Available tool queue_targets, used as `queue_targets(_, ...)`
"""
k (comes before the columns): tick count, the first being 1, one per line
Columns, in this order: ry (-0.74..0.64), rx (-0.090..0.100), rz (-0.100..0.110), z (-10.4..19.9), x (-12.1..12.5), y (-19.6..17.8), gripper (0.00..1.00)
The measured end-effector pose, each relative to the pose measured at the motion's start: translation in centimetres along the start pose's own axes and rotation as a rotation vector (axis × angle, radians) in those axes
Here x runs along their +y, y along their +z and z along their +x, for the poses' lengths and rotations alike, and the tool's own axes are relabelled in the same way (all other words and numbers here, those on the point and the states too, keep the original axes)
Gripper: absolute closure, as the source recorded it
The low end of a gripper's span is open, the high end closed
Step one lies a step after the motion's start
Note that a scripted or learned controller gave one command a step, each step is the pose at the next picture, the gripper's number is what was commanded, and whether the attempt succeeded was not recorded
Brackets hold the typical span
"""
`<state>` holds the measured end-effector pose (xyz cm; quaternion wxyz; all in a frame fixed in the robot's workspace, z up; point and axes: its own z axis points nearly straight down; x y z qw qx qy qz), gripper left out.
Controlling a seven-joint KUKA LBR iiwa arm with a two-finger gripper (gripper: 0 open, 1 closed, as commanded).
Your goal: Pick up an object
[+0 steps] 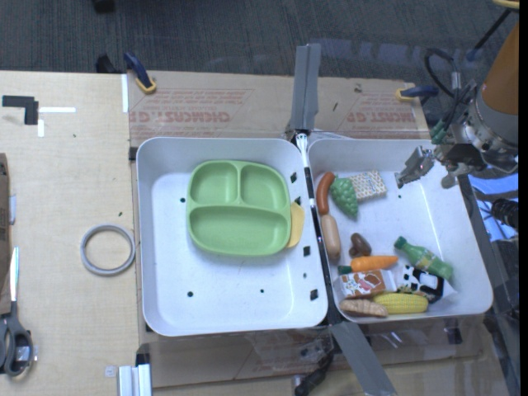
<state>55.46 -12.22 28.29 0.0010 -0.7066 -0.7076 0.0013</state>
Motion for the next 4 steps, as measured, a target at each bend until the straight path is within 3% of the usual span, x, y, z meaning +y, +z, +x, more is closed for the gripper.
queue_targets(1,-0.039,0.001,-0.001,-3.5,-5.7,9.6,0.00)
queue_targets(2,-0.091,-0.001,-0.003,-5.2,-7.7,19.2,0.00)
queue_targets(3,-0.089,0.000,-0.003,-5.2,-7.6,18.3,1.00)
queue_targets(4,0.057,0.000,-0.001,-0.4,-1.7,10.5,1.00)
